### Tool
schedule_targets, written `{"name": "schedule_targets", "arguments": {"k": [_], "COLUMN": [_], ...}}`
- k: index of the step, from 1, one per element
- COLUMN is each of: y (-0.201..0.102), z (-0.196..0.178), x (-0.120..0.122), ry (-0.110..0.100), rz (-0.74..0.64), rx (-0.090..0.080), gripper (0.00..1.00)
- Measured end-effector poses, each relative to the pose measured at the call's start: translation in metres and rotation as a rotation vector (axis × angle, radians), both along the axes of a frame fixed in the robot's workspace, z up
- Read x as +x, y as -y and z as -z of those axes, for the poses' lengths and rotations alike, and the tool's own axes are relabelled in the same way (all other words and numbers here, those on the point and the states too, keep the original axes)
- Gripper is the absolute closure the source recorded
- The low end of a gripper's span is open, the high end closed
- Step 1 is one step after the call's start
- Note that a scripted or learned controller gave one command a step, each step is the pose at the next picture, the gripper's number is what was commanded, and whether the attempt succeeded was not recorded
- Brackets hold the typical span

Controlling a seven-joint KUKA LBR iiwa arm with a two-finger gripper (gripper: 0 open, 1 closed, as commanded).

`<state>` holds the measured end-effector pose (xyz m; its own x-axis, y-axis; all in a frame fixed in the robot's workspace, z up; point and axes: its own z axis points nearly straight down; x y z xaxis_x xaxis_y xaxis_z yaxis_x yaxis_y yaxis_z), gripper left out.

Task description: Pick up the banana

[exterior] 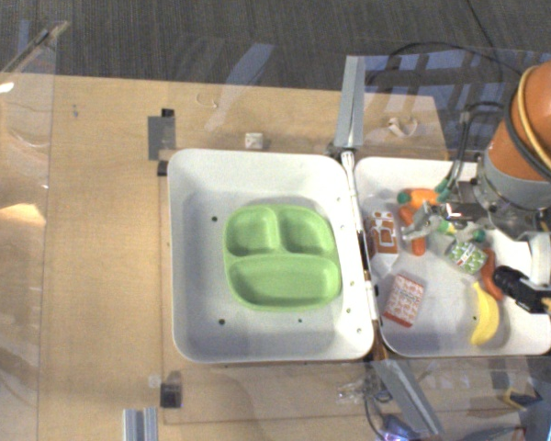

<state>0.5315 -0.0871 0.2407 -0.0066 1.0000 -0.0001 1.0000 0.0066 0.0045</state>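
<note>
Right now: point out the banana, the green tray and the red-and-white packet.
banana (485, 318): camera view, middle of its yellow body, right bin.
green tray (281, 256): camera view, ridge between its compartments, left bin.
red-and-white packet (404, 299): camera view, centre of its printed face, right bin.

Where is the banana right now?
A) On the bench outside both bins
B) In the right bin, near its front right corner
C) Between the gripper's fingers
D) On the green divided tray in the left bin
B: the banana lies on the floor of the right bin near its front right corner, apart from the green tray in the left bin.
</note>
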Motion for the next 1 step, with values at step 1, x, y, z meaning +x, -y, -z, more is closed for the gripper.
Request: {"name": "schedule_targets", "arguments": {"k": [1], "y": [0.0700], "z": [0.0190], "x": [-0.0230], "ry": [0.002], "rz": [-0.096], "rx": [-0.002], "gripper": [0.00]}}
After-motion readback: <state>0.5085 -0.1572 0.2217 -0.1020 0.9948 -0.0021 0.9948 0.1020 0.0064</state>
